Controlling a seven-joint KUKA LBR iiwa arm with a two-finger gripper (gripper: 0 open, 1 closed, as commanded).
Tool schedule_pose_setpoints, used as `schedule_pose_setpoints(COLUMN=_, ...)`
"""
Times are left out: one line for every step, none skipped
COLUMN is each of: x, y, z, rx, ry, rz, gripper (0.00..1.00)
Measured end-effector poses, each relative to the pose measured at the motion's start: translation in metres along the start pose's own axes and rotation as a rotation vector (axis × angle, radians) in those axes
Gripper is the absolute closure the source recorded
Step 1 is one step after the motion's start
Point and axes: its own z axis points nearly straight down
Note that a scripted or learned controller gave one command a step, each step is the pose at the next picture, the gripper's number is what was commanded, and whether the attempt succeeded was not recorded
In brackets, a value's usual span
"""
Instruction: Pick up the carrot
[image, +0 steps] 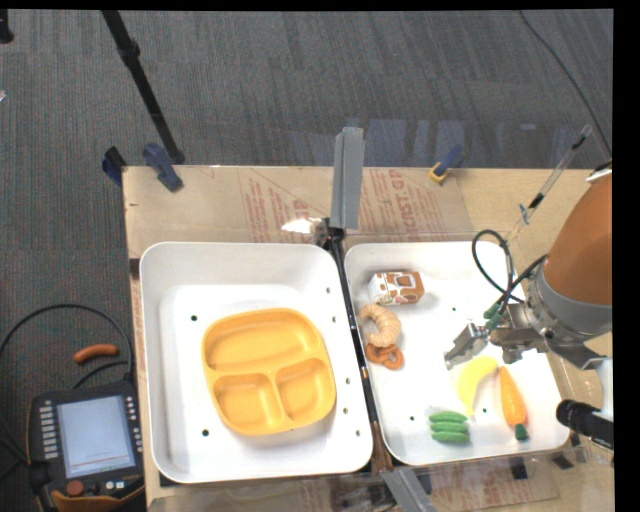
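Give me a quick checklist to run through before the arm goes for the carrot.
1. Carrot in view, in the right bin: ok.
2. Gripper above the carrot: not ok, it sits up and left of it.
3. Carrot free of neighbours: not ok, the banana lies right beside it.
4. Fingers open: cannot tell.
5. Pea pods apart from the carrot: ok.

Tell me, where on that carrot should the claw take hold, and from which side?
Probably across the carrot's thick orange middle, coming straight down from above. It lies flat in the right bin, pointing roughly up and down the picture, green end nearest the front. The banana lies close on its left, so a finger there has little room.
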Motion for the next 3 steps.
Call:
schedule_pose_setpoints(x=-0.061, y=-0.003, z=0.065, rx=-0.002, ry=0.001, rz=0.004, gripper=0.0)
schedule_pose_setpoints(x=-0.096, y=0.007, z=0.144, rx=-0.019, ry=0.0, rz=-0.068, gripper=0.0)
schedule_pose_setpoints(x=-0.097, y=0.006, z=0.137, rx=-0.016, ry=0.001, rz=-0.062, gripper=1.0)
